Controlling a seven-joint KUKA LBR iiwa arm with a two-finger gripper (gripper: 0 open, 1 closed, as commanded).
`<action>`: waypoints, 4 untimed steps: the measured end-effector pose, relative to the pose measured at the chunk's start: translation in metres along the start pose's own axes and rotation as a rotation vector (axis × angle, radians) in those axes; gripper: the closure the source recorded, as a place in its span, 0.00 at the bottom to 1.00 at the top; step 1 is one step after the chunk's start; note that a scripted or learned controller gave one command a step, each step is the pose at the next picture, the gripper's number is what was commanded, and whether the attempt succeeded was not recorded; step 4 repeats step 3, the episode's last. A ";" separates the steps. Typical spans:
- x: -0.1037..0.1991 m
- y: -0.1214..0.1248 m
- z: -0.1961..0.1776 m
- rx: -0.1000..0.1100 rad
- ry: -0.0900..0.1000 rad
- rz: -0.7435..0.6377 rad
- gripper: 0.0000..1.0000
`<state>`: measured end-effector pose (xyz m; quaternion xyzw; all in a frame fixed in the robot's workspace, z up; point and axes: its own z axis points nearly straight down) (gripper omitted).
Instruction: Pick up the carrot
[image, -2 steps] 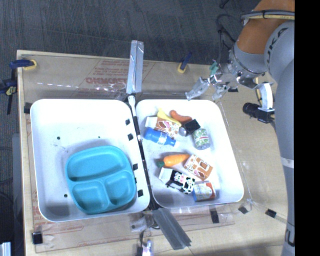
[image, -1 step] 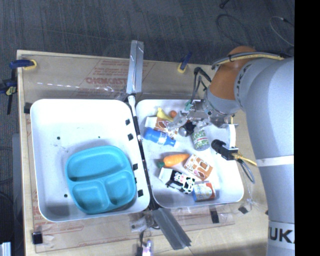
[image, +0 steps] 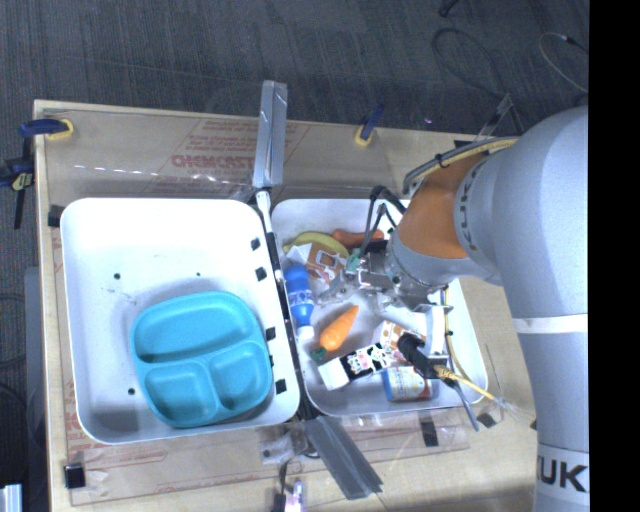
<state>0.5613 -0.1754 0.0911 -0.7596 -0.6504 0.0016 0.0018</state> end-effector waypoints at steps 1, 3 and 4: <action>0.031 -0.045 -0.008 -0.028 -0.022 -0.187 0.00; 0.101 -0.044 -0.100 -0.003 0.000 -0.271 1.00; 0.101 -0.044 -0.100 -0.003 0.000 -0.271 1.00</action>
